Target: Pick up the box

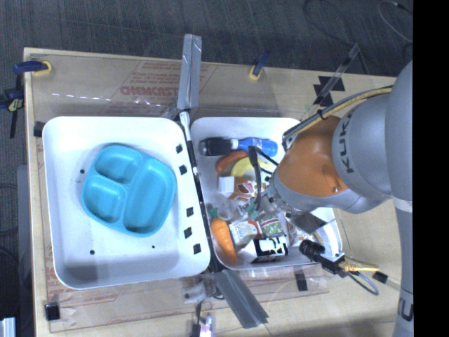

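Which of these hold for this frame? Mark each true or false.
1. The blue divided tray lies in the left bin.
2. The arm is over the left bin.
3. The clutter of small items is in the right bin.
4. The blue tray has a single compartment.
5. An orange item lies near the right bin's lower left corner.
1. True: the blue divided tray lies in the left bin.
2. False: the arm is over the right bin.
3. True: the small items, among them a blue and black bottle, are there.
4. False: it has three compartments.
5. True: the orange item lies there.
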Robot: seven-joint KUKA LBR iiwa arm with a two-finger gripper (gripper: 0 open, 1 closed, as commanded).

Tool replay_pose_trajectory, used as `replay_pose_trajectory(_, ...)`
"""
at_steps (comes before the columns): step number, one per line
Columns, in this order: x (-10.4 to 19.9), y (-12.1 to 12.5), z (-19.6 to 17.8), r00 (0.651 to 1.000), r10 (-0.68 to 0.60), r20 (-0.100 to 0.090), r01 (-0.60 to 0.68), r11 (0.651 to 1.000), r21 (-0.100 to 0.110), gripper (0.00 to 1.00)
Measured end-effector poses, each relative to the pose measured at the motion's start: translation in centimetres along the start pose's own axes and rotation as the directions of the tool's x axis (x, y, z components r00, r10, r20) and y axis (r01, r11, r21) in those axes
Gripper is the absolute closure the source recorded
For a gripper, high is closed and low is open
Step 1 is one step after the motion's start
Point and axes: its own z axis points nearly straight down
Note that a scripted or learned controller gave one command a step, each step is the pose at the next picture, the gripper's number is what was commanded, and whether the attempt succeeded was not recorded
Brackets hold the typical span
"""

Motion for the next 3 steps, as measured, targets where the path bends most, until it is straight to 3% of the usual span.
replay_pose_trajectory(1, 4.2, 0.6, -12.0, 0.99, 0.137, -0.015, -0.137, 0.99, 0.02, 1.0)
replay_pose_trajectory(2, 4.7, 1.0, -0.1, 0.99, 0.143, -0.012, -0.143, 0.99, 0.005, 1.0)
replay_pose_trajectory(3, 3.6, 0.4, -0.1, 0.987, 0.161, 0.008, -0.161, 0.987, 0.004, 0.0)
